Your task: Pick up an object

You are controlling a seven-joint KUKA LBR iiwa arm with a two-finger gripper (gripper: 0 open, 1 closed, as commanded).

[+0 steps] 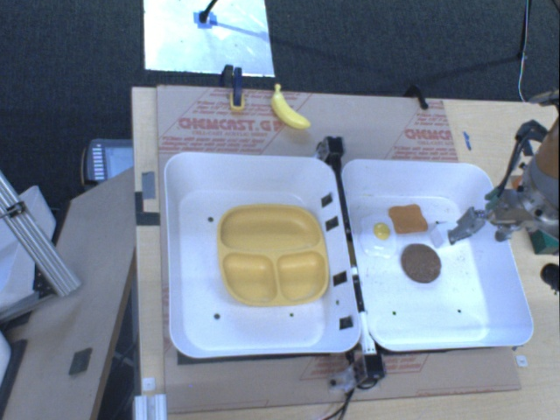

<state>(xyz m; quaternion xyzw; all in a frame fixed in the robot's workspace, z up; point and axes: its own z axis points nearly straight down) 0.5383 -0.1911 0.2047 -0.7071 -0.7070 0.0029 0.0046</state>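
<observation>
Two white bins are set side by side on a brown board printed with red lettering. The left bin (188,234) holds a yellow tray (271,254) with three compartments, one long one at the far side and two smaller ones nearer the camera; the tray lies flat near the bin's middle. The right bin (490,318) holds three small items grouped in its far-left part: a tan square (408,219), toast-like, a small yellow piece (381,231) just to its left, and a brown disc (421,263) just below the square, towards the camera. The three lie near one another but no contact between them can be made out. A yellow banana (289,111) lies on the board beyond the left bin, outside both bins, beside a yellow clamp (236,90). A silvery sheet (206,24) is seen on the dark floor farther back. The arm is seen at the right edge, over the right bin's right side. The gripper (464,226) is pointed leftwards, its tip just right of the tan square and above-right of the disc, apart from both. Nothing is seen between the fingers; whether they are spread or pressed together cannot be told, the tip being small and blurred. All three items in the right bin rest on the bin floor.
</observation>
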